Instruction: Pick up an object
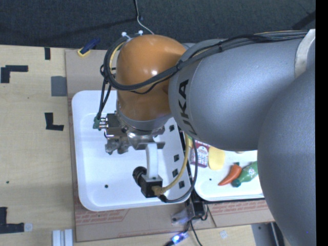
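While the gripper (119,144) hangs over the left bin (89,155), nothing shows in its grasp, so the pick looks undone; whether it is spread or closed I cannot tell; an orange pepper (230,174) and a labelled packet (201,156) lie in the right bin (215,188), toward four o'clock; the arm (241,86) reads KUKA; the packet's print is illegible.
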You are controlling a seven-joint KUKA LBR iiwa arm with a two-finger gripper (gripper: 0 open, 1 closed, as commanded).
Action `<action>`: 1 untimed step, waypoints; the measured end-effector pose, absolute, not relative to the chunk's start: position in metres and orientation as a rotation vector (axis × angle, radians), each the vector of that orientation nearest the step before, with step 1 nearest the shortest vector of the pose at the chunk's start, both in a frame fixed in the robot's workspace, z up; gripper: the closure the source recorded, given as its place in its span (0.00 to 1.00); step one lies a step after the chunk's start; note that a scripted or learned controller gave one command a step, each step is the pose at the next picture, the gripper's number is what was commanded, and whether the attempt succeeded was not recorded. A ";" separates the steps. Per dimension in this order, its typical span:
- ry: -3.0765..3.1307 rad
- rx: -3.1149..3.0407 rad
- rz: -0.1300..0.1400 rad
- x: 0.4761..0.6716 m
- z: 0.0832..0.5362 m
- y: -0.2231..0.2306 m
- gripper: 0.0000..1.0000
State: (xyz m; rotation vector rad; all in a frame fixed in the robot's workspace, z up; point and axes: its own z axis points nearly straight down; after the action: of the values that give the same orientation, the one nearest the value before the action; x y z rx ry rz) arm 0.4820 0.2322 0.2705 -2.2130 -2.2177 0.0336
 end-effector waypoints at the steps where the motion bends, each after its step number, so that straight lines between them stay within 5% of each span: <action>1: -2.227 -2.219 -0.016 0.484 0.401 0.234 1.00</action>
State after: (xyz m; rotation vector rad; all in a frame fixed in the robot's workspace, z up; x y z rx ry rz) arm 0.4841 0.2336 0.4011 -2.2194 -2.2275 -0.0163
